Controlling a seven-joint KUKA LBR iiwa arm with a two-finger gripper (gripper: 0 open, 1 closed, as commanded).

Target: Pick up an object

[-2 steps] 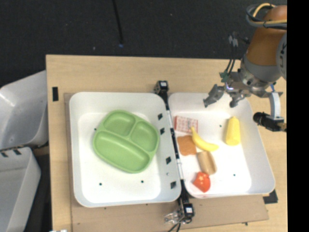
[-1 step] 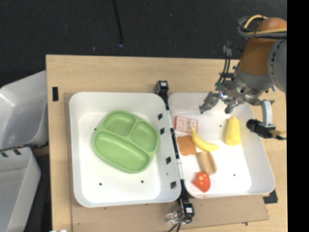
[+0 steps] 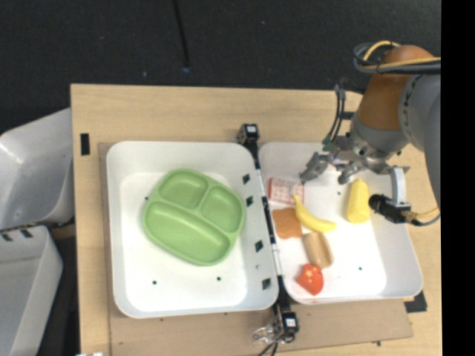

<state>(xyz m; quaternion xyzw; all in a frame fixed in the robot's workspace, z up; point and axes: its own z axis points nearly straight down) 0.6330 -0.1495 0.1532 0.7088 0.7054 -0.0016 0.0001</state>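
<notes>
Step in hand: I am hovering my gripper (image 3: 332,169) over the far part of the right shallow white bin (image 3: 393,262), picking nothing up yet; I judge this to be the approach before a grasp.
Gripper: my two dark fingers are standing spread wide with nothing between them, one reaching left toward the small red-and-white printed packet (image 3: 282,190), the other pointing down beside the pale yellow rounded plastic block (image 3: 357,200).
Nearest candidate: the yellow block is lying just right of my gripper, in the right bin's far half, its long axis running near to far.
Other candidates: a curved yellow toy banana (image 3: 312,216) is lying left of the block, running diagonally from far-left to near-right; an orange-brown flat piece (image 3: 286,222), a tan toy bread roll (image 3: 318,249) and a red toy strawberry-like fruit (image 3: 311,279) are sitting nearer.
Next move: I judge I should centre over one item, turn my fingers across its short axis, then descend and close.
Left bin: a green sectioned plastic plate (image 3: 194,215) is resting in the left white bin (image 3: 126,288) on the wooden tabletop (image 3: 163,99).
</notes>
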